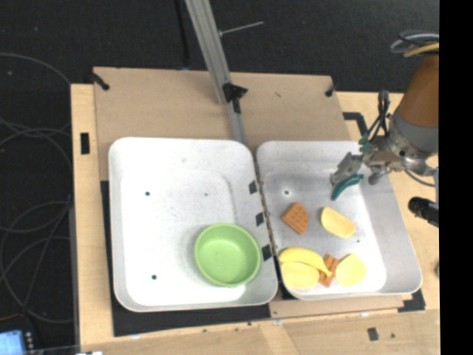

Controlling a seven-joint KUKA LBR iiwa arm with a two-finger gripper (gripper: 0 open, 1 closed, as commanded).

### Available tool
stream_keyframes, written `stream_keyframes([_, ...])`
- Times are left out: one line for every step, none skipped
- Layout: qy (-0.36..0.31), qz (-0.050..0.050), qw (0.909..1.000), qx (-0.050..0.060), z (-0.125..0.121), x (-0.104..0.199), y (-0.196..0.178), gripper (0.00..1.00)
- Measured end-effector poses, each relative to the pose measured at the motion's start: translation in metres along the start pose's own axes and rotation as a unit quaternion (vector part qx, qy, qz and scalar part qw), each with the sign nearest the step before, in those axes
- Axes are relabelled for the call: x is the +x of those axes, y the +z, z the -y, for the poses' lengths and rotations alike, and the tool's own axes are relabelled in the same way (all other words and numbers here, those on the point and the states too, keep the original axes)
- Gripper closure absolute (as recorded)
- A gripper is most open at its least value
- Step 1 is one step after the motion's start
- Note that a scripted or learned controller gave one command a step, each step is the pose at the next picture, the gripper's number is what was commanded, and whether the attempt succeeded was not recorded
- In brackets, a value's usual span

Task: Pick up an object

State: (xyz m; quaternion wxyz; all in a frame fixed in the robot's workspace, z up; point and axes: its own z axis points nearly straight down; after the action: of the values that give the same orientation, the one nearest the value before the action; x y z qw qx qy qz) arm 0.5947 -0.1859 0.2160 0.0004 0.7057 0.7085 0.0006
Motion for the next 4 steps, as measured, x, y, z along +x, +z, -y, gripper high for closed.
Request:
stream_keyframes([0.0, 0.0, 1.0, 0.0, 0.0, 0.0, 0.0, 0.0])
stream_keyframes([0.0, 0.001, 1.0, 0.002, -0.003, 0.003, 0.044, 0.0])
stream_keyframes([0.002, 0.002, 1.0, 0.002, -0.004, -0.001, 0.086, 0.0])
stream_keyframes([0.003, 0.002, 1.0, 0.002, -0.003, -0.003, 0.117, 0.0])
